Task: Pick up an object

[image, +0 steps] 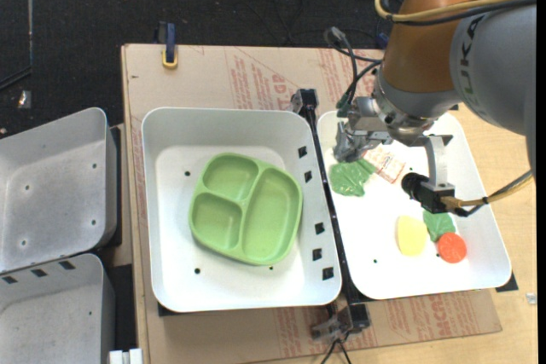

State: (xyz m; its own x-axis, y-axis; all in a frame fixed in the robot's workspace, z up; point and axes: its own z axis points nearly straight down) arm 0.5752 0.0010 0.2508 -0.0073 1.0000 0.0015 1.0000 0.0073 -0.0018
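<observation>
While the gripper (348, 147) hangs over the far left of the right bin (486, 268), a green leaf (350, 179) lies just on its near side.
Whether the gripper is open or closed cannot be told. The leaf sits close to the bin's left wall, with a pale packet (386, 166) just right of it. Nearer, a yellow piece (410, 236), a green piece (442, 226) and an orange ball (452, 247) cluster together. The left bin (162, 268) holds a green plate (246, 209).

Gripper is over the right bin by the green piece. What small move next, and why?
Probably a short descent onto the green piece: the gripper hangs above its upper edge, the piece lies flat in the right bin, and a pale card beside it argues for going straight down.
</observation>
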